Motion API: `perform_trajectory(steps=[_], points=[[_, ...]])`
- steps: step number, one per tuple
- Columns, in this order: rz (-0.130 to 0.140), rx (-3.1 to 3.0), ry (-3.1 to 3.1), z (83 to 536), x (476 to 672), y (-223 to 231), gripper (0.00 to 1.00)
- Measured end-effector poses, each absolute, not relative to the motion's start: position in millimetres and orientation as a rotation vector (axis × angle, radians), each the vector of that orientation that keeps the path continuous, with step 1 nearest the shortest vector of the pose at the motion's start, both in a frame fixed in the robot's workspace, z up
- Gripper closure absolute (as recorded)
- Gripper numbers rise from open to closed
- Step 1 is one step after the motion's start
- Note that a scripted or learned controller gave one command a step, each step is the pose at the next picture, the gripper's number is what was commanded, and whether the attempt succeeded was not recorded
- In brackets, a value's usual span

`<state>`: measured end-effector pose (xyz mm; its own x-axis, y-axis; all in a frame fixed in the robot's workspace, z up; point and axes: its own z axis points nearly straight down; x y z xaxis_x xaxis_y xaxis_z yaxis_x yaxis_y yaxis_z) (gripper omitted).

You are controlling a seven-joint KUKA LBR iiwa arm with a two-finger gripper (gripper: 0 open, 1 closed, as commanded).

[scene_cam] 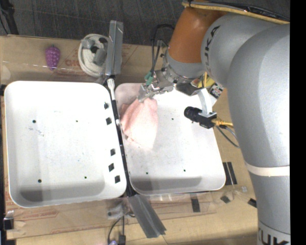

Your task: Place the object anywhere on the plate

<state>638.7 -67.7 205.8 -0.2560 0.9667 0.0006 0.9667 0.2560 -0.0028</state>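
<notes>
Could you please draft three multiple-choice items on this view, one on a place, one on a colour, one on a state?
1. Where does the pink plate lie?
A. in the left bin
B. in the right bin
C. on the bench behind the bins

2. What colour is the small object behind the left bin?
A. purple
B. yellow
C. green

3. How does the plate sit?
A. tilted against the right bin's left wall
B. upside down on the floor
C. stacked on another plate

Answers: 1 B, it sits below the pincer; 2 A, it looks purple; 3 A, its left edge rides up the divider.
</notes>
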Motion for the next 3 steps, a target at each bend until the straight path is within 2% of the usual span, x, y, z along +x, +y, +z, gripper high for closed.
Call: perform_trajectory(steps=[1,3], points=[[0.002,-1.906,-2.495,231,638.9,-67,1.0],[0.003,-0.765,-3.044,245,593.5,29,1.0]])
